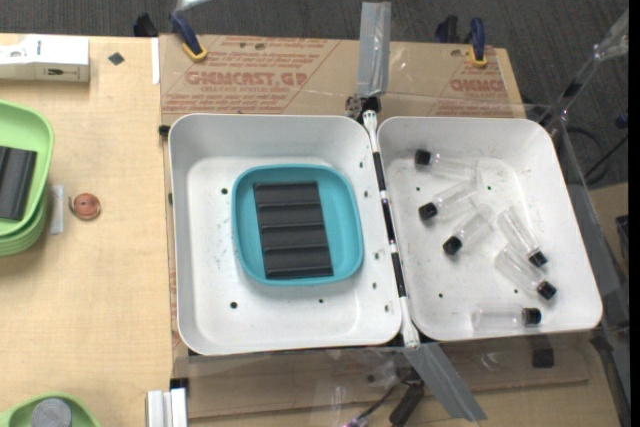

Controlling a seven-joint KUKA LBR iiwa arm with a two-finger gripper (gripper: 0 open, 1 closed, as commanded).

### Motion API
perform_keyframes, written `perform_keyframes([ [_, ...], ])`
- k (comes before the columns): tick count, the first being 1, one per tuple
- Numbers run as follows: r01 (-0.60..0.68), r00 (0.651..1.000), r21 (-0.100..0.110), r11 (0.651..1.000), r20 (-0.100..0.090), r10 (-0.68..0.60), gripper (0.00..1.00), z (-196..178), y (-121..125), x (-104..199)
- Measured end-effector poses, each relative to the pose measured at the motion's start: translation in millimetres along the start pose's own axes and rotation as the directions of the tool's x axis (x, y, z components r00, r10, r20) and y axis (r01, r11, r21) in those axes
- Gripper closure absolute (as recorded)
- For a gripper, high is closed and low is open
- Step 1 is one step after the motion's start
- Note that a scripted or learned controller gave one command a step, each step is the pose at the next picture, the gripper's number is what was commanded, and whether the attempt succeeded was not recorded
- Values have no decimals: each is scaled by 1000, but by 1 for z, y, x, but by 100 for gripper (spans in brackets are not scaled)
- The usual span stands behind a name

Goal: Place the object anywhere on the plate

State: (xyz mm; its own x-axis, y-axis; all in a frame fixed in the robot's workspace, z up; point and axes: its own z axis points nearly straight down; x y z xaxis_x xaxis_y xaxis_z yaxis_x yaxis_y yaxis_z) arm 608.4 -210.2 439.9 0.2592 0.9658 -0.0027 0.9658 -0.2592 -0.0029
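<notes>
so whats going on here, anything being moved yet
Nothing is being handled at this moment. The left bin holds a teal plate with a dark ridged insert on it. The right bin holds several clear tubes with black caps, scattered loose. None of the tubes is on the plate, so the placing is not yet done.

Two shallow white bins sit side by side on a pale wooden bench (100,315). The bin at the view's left (200,315) holds a teal plate (245,215) with rounded corners, and a black ribbed block (292,230) lies on the plate. The bin at the view's right (470,285) holds several clear tubes (455,195) with black caps, scattered and lying on their sides.
</notes>
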Motion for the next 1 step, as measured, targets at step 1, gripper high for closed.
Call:
perform_keyframes([
  [1, -98, 995, 0, 995, 0, 98, 0, 0, 49, 14],
])
